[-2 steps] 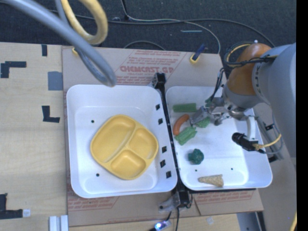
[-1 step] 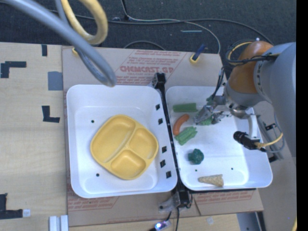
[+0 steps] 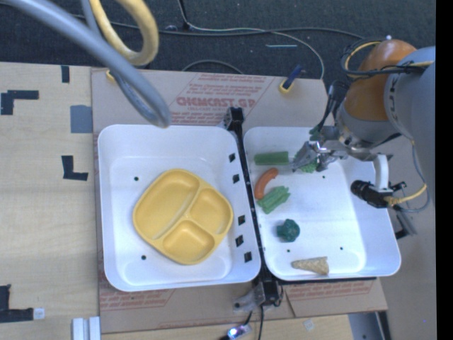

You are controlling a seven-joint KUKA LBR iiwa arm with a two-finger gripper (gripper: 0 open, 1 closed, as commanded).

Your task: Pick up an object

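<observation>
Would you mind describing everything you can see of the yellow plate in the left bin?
The yellow plate is a rounded-square tray that looks like smooth plastic, moulded into three compartments by raised ridges: one long section and two smaller ones. It lies flat, right side up, turned at an angle to the walls of the left bin, roughly in the middle of the bin's floor. All three compartments look bare. Nothing but the bin floor touches it, and the gripper is over the other bin.

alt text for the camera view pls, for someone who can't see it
A grey robot arm reaches from the right, its pincer low over the right white bin, near a green stick among toy foods. The left white bin holds a yellow divided plate.
</observation>
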